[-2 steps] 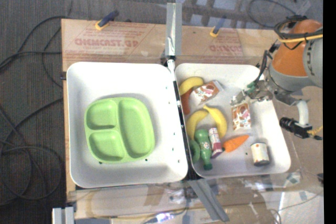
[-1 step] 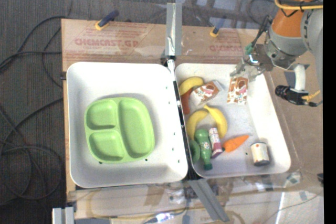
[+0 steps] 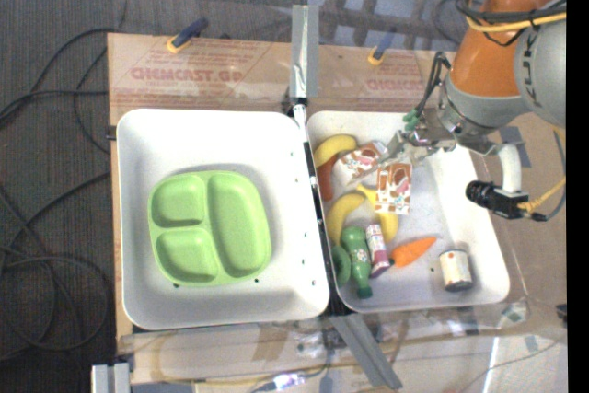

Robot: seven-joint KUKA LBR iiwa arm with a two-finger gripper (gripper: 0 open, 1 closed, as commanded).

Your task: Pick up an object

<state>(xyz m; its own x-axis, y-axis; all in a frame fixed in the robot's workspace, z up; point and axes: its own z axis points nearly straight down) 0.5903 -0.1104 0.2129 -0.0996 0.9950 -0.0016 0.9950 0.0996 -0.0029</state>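
- Although the gripper (image 3: 411, 143) sits low over the upper part of the right bin (image 3: 486, 246), the state of its jaws cannot be told: they are small and merge with the clutter beneath them.
- Nothing can be confirmed as held. A small printed carton (image 3: 395, 186) lies just below and left of the gripper tip, and a red-and-white packet (image 3: 359, 160) lies just to its left; whether the tip touches either cannot be told.
- Candidate objects all remain in the right bin: a banana (image 3: 333, 146) at the upper left of that bin, a second banana (image 3: 347, 209) near its centre, a green bottle (image 3: 357, 260) and a small red-labelled bottle (image 3: 377, 250) toward the lower left, a carrot (image 3: 413, 249) lower centre, and a small can (image 3: 455, 270) at the lower right.
- The left bin (image 3: 138, 143) holds a green divided tray (image 3: 210, 226), well apart from the gripper.
- The arm (image 3: 502, 60), grey with an orange section, enters from the upper right of the frame.
- Task status, as a judgement: the approach appears made and the gripper is positioned near the carton and packet. Securing one object and lifting it clear of the bin is not yet shown as done.
- Caution: the objects near the tip are crowded, so a closing move may catch two items or slip off an edge.
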